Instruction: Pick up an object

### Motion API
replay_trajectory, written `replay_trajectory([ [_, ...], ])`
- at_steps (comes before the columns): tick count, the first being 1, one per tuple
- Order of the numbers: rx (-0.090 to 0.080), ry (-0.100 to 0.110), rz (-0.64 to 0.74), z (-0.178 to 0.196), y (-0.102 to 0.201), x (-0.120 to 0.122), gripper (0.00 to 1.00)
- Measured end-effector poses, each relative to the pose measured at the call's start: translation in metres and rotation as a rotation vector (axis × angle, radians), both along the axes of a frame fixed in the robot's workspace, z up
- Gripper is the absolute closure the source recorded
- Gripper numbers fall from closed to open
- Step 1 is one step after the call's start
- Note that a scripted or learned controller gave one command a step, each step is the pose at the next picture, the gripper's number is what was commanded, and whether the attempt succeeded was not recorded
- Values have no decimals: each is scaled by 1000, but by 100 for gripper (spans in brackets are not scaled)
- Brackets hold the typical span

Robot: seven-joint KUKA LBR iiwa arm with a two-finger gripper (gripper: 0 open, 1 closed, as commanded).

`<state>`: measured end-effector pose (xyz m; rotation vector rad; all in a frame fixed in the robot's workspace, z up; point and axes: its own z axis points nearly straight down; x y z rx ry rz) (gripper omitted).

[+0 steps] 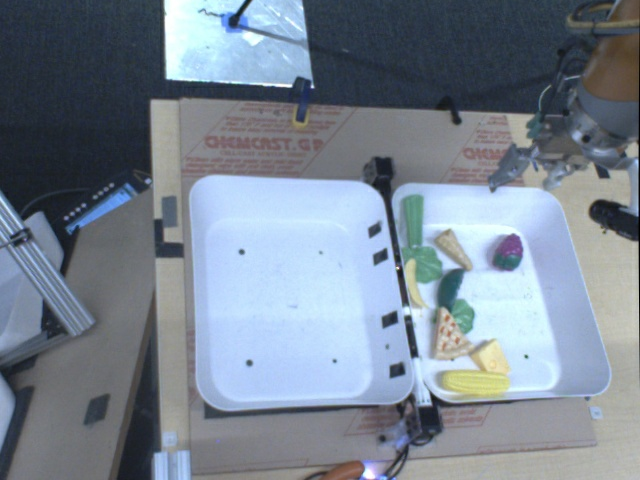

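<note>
Over the top-right corner of the right bin [585,298] I see the gripper [530,168], just past the bin's far rim, w/ both fingers spread apart and nothing between them. The arm [608,78] comes in from the right, orange band visible above the wrist.

All objs sit in the right bin, none touched by the gripper. Along the left wall: a green stalk-like piece [413,218] standing lengthwise, w/ a leafy green piece [425,264] below it and a thin yellow banana-like strip [412,286] beside the divider. Near center: a tan wedge [453,248], then a dark green piece [450,290] w/ a lighter green bit [463,315] under it. A pizza slice [449,336] lies below those. At the near edge: a yellow cheese-like chunk [490,356] and a corn cob [473,382], cob lying across, just beside the chunk. A purple obj [508,252] sits apart toward the right, closest to the gripper.

The left bin [290,293] is on my left, touching the right one along the black clips [385,258].
</note>
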<state>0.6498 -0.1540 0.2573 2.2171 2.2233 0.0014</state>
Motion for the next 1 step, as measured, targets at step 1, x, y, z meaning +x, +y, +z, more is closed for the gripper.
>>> replay_trajectory([
  [1,0,-4,4,11,0,1,100],
])
